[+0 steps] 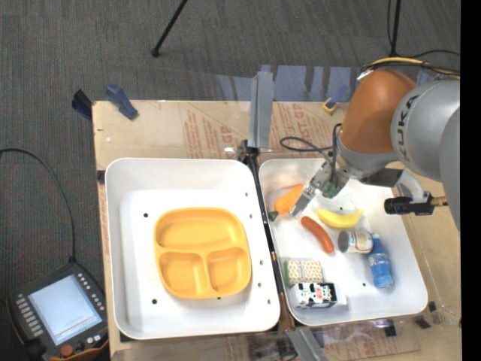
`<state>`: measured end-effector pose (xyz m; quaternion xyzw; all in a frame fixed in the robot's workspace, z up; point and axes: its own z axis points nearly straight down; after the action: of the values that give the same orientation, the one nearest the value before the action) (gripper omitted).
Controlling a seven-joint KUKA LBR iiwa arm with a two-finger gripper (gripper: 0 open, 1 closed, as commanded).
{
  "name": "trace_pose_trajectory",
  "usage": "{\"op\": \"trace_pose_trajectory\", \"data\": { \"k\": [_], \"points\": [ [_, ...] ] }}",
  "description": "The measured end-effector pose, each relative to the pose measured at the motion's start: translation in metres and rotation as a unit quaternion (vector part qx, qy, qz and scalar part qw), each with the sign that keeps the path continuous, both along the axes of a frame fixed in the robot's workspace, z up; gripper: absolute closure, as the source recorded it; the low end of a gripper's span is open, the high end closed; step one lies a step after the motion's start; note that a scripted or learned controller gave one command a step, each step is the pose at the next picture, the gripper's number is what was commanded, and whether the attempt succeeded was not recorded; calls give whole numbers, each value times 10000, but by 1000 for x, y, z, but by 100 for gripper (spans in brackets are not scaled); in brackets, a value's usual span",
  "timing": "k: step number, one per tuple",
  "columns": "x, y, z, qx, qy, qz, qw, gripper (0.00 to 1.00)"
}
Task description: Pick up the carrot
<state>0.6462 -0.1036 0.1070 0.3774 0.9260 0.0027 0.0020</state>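
**Carrot in the right bin, hand at its tip**

I see the carrot lying diagonally, green end low-left near the bin wall. My hand touches its upper-right end, hiding it; I cannot tell its finger spacing. A sausage lies nearby.

Right bin: carrot hard against the divider-side wall; gripper directly at its right. Crowding it: sausage just below, banana near. Further right: small can, blue bottle. Front: two small boxes. Bare floor along the far wall.
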Motion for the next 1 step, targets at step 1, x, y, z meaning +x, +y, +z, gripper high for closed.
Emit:
{"op": "trace_pose_trajectory", "data": {
  "k": [1],
  "points": [
    [1, -1, 10, 7, -18, -23, 10000, 100]
  ]
}}
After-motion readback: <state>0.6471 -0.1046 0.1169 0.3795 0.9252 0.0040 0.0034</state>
